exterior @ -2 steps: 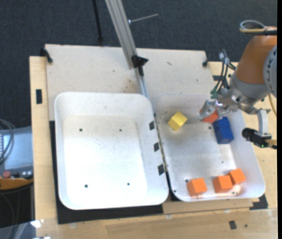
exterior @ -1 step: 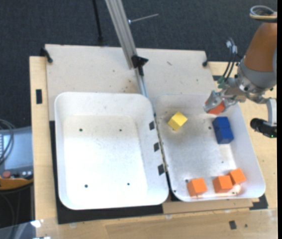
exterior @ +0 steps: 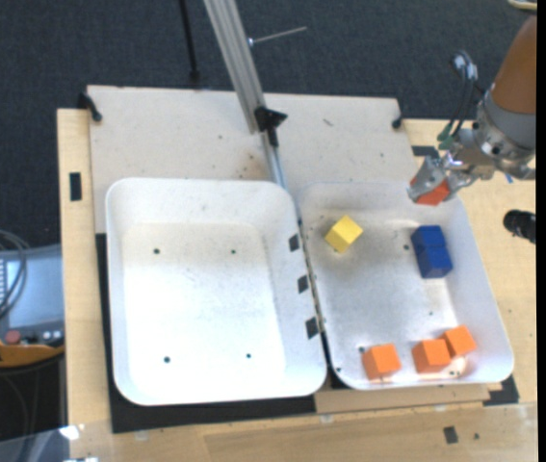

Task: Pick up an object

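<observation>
My gripper (exterior: 430,185) hangs over the far right corner of the right bin (exterior: 400,205), raised above its floor. A small orange-red block (exterior: 433,196) shows between its fingers, and the fingers are shut on it. On the bin floor lie a yellow cube (exterior: 344,234) near the far left and a blue block (exterior: 431,250) just below the gripper. Three orange cubes (exterior: 381,360) (exterior: 431,354) (exterior: 460,340) sit along the near edge.
The left bin (exterior: 123,258) lies beside the right one, with dark clips (exterior: 303,282) along their shared rim. A slanted aluminium pole (exterior: 237,51) rises from the board behind the bins. A control pendant (exterior: 17,301) and cables sit off the bench at the left.
</observation>
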Robot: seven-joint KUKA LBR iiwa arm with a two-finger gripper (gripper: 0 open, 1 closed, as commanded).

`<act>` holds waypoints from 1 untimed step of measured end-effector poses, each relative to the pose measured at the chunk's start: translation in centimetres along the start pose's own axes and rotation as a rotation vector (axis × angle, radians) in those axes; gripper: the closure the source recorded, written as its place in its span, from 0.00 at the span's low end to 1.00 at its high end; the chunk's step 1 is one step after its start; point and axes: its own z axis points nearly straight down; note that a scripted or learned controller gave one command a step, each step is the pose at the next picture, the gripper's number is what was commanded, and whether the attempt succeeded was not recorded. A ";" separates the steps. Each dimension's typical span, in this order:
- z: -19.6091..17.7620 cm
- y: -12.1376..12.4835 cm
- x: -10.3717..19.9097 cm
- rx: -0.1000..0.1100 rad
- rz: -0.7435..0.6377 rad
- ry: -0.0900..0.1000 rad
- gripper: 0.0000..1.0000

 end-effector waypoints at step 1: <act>-0.1 0.9 5.9 0.006 -0.003 0.002 1.00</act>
